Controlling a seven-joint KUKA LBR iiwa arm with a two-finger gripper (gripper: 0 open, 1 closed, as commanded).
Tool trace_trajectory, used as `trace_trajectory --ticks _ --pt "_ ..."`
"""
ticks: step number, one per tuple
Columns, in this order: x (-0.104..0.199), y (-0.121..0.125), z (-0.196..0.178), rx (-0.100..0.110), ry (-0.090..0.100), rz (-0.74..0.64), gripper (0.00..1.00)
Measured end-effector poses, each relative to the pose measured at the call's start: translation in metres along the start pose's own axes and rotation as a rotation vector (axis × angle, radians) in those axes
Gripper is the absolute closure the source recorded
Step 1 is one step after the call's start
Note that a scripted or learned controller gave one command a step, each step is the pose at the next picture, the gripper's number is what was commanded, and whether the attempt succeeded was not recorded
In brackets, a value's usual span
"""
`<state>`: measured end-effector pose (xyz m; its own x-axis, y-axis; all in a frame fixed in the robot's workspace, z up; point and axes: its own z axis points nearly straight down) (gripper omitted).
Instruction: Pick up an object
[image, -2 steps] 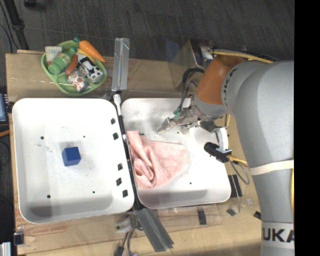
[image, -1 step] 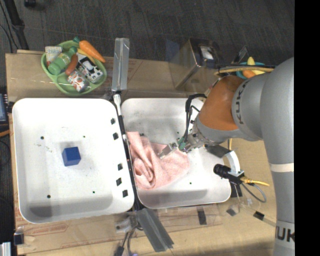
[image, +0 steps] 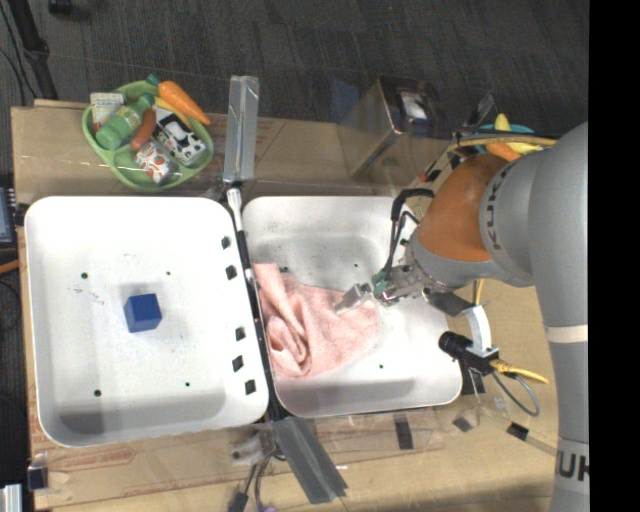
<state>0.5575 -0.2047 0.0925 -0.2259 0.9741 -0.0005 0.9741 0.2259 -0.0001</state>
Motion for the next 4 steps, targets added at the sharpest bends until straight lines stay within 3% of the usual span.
trace_trajectory --ticks 1,2,3,4 --pt "0.014 -0.014 0.001 0.003 0.003 -0.07 0.0" --pt "0.014 -0.014 -0.009 0.004 0.003 -0.074 1.0" --pt "0.075 0.03 -0.119 -0.001 0.0 -0.187 1.0" --pt "0.034 0.075 -0.025 0.004 0.001 -0.188 1.0"
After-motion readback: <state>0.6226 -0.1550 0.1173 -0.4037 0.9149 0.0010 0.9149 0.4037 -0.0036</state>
